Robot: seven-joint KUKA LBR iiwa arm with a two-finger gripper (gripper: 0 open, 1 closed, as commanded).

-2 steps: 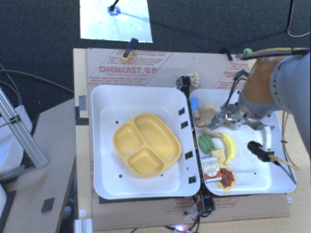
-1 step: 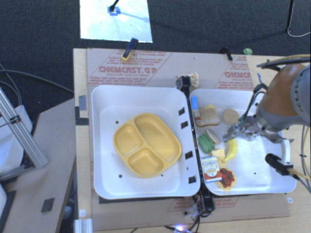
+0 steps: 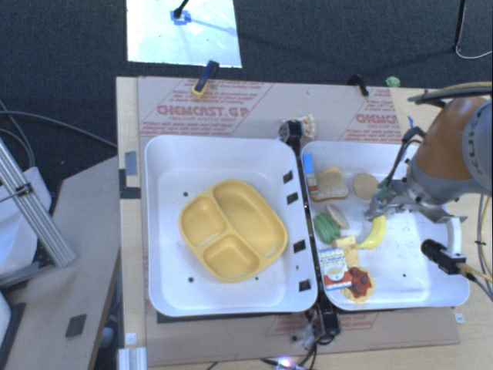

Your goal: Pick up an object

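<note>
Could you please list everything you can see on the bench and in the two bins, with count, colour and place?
bins: two, white, side by side on the bench
divided plate: one, yellow, left bin
banana: one, yellow, right bin, just below the gripper
toast slice: one, tan, right bin
round biscuit: one, tan, right bin
green toy food: one, right bin
small carton: one, white and orange, right bin
red item: one, right bin
arm: one, grey and orange, from the right
gripper: one, over the right bin

A robotics lab: two white bins [image 3: 223, 149] on a cardboard-covered worktop [image 3: 254, 102] (dark carpet around), aluminium framing [image 3: 31, 206], loose cables [image 3: 462, 21].
</note>
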